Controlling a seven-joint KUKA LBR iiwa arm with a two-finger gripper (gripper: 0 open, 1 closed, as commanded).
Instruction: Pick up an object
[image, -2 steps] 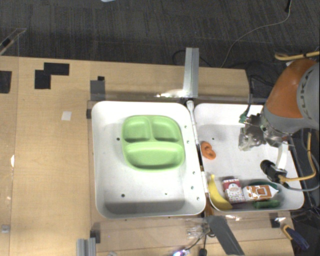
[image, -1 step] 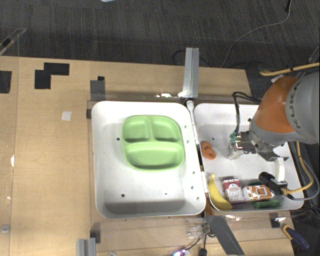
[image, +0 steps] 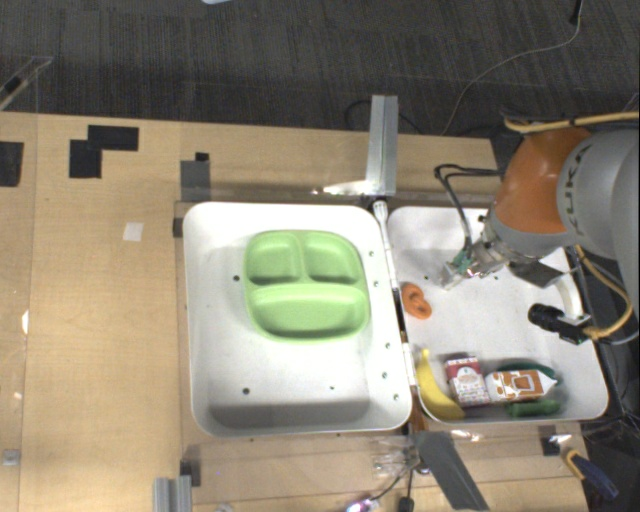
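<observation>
The right bin holds several objects. A small orange piece lies by its left wall. Along the front lie a yellow banana, a red and white carton, an orange and white carton and a green item. My gripper hangs over the upper middle of this bin, up and to the right of the orange piece and apart from it. It is small and seen from above, and nothing shows in it. The arm's orange band is just behind it.
The left bin bears a green divided plate near its middle. A metal post stands at the back where the two bins meet. A black cable fitting hangs off the arm over the right bin's right side.
</observation>
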